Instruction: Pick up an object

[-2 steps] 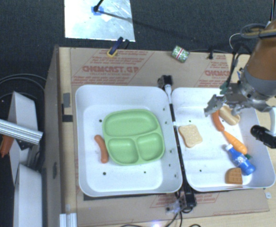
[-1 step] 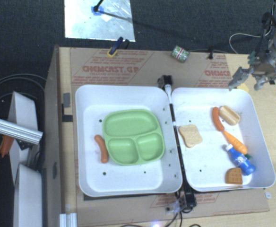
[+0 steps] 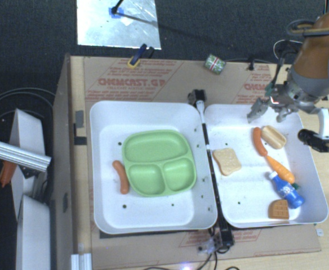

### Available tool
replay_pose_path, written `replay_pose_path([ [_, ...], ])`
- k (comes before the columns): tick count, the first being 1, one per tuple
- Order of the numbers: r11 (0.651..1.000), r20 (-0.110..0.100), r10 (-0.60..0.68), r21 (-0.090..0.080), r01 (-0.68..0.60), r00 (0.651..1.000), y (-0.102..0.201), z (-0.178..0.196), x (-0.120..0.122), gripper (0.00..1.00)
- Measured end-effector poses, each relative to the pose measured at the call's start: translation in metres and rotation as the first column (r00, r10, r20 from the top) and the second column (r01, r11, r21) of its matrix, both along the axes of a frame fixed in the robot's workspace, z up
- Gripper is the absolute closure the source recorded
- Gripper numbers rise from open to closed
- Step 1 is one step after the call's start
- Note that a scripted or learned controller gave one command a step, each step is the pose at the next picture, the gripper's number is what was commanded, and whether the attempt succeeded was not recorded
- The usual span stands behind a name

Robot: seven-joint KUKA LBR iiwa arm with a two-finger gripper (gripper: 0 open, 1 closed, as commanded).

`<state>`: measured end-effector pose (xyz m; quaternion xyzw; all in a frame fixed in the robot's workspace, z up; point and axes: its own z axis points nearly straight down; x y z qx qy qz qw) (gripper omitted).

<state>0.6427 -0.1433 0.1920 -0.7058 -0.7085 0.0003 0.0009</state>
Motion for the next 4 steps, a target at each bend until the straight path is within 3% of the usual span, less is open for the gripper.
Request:
replay_pose_path([
  [1,1.0,0.0,-0.003,-0.001,0.003,1.0,-0.005,-0.075,-0.004,0.0],
  [2,1.0,0.006,-0.001,-0.002,0.001,1.0,-0.005,-0.063,-0.002,1.0],
  [3,1.0,0.006,-0.001,-0.002,0.001,1.0,-0.005,-0.063,-0.002,0.0],
  [4,1.0,0.009,-0.002,-0.004,0.002,1.0,-0.027,-0.105,0.008,0.0],
])
